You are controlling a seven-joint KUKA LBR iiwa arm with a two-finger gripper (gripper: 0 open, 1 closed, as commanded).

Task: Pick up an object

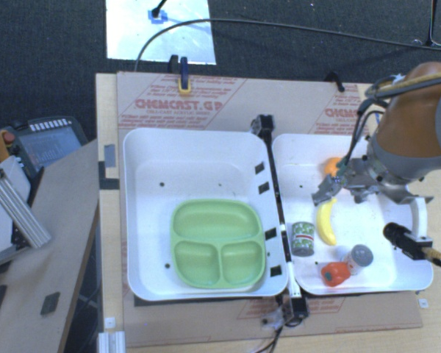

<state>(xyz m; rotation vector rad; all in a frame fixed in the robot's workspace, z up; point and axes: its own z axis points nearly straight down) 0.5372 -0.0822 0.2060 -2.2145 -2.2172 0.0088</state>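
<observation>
The bench (110,197) is carrying two white bins; the left bin (198,153) is holding a green divided tray (219,243). The arm (415,123) is hanging over the right bin (301,160), its tool (331,190) just above the banana (326,223); its opening cannot be told. Beside the banana are lying a small can (303,238), an orange object (332,166), a red object (336,273) and a grey ball (361,255)

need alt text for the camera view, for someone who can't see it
A grey arm with an orange band reaches from the right over the right white bin, its gripper just above a yellow banana. That bin also holds a small can, a red object and a grey object. The left white bin holds a green divided tray.
</observation>
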